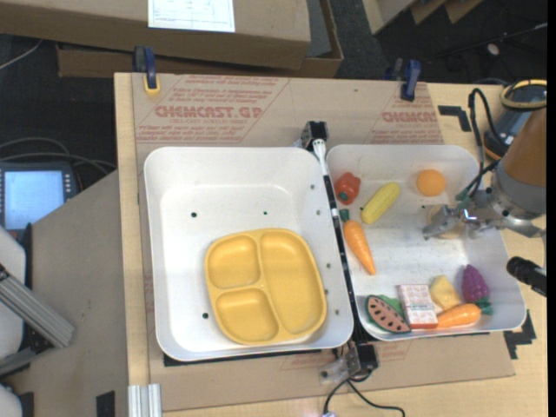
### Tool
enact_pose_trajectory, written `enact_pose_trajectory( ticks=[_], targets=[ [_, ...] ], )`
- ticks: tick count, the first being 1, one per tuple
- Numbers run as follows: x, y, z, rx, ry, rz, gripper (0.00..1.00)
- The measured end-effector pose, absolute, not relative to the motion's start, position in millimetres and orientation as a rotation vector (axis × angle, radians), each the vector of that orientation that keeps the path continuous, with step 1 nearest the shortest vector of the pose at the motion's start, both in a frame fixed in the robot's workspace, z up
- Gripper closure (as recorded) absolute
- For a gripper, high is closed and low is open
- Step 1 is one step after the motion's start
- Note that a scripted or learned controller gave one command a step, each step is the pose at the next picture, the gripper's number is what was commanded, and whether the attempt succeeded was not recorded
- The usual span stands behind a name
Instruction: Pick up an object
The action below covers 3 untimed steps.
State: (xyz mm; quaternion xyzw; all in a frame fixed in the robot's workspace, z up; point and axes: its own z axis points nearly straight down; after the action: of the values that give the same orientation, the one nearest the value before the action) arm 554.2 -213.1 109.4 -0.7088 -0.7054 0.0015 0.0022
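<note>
The arm's metal gripper (437, 225) hovers low in the right white bin (408, 153), fingers' spread unclear, below a round orange fruit (430, 182); a yellow corn cob (380, 202) lies left.

I work in a robotics lab: my tabletop (261, 102) is a board in printed protective film, held by blue clamps (409, 78) at twelve o'clock, with a monitor (35, 196) at nine, loose cables (356, 398) at six, and toy food (358, 247) in white bins (174, 233).
</note>
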Motion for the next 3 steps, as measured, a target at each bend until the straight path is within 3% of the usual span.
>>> enact_pose_trajectory(
  ticks=[1, 2, 3],
  targets=[
    [645.7, -191.7, 161.5, -2.223, -2.236, -0.010, 0.00],
    [667.7, -212.9, 84.3, -2.204, -2.209, -0.008, 0.00],
    [666.1, -207.5, 84.2, -2.212, -2.217, 0.001, 0.00]
  ],
)
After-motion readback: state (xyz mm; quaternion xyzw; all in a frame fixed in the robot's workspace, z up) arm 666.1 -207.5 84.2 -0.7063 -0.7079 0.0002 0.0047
